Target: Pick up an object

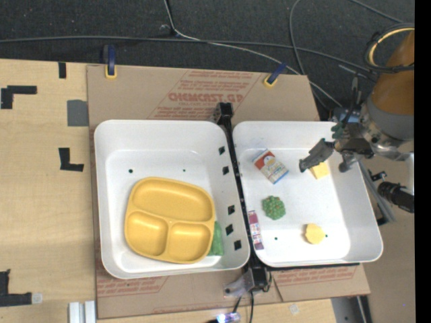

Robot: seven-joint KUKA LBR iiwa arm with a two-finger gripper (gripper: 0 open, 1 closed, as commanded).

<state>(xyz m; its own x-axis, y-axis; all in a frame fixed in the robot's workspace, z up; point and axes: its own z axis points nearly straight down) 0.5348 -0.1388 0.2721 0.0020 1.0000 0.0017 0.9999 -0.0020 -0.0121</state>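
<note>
My gripper (329,165) hangs over the right bin's (357,247) far right part, fingers spread open. A small yellow block (321,172) lies just below and between the fingertips, nearer the left finger (314,159); I see no grip on it. A red and white carton (271,166) lies to the left of the gripper. A green lumpy piece (273,207) sits mid-bin, and a round yellow piece (314,233) rests near the front. A slim pink packet (254,229) lies along the bin's left wall.
The left bin (108,180) holds a yellow divided plate (170,219) with a green object (216,239) wedged at its right edge. A black divider (231,173) runs between the bins. Cables (202,39) cross the dark backdrop behind the bench.
</note>
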